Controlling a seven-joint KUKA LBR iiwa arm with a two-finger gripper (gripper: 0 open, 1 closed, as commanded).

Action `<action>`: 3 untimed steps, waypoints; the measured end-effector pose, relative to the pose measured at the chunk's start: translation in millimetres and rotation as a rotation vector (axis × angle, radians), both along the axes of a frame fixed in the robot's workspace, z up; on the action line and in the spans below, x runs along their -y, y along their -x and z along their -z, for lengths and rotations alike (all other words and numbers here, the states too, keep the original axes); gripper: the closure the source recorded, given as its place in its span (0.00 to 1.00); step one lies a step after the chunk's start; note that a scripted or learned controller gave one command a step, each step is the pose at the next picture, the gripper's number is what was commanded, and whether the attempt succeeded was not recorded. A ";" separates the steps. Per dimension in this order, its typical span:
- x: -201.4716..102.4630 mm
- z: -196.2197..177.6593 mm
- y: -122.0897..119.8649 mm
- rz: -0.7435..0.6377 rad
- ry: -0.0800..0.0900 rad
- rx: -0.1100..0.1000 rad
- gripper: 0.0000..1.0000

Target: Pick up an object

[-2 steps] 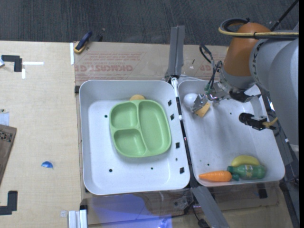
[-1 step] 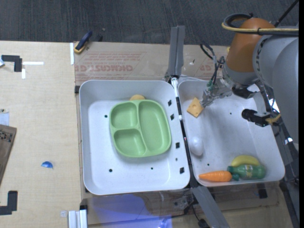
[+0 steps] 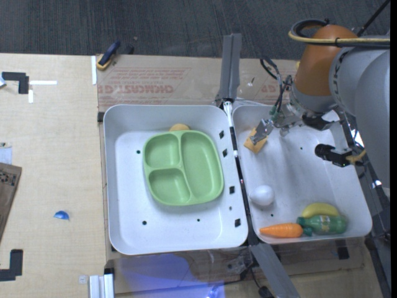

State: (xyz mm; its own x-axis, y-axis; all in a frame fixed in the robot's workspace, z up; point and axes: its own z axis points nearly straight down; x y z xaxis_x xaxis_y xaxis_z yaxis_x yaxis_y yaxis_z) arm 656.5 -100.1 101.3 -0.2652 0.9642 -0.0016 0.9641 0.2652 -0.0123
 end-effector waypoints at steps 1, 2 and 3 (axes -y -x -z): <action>-1.2 8.4 -2.6 0.061 -0.004 0.012 0.00; -0.6 -4.6 -4.8 0.060 -0.003 0.020 1.00; -0.7 -2.7 -3.7 0.060 -0.003 0.016 0.00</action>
